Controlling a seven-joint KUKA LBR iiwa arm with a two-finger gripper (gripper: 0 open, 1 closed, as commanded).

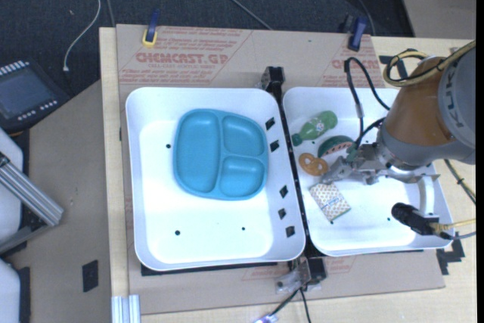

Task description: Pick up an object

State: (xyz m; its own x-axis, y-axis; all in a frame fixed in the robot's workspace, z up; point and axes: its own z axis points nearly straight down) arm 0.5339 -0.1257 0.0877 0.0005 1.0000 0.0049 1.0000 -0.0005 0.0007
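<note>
Camera view: gripper [338, 169] sits low in the right bin [363, 238], its grip state unclear; a patterned packet [330, 201] lies just at its 6 o'clock, a pretzel [311, 163] at 9 o'clock.

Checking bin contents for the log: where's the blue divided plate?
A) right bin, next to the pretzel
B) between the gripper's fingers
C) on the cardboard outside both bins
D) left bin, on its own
D: the blue divided plate lies flat in the left bin, apart from the small items; the pretzel and the gripper are over in the right bin.
</note>
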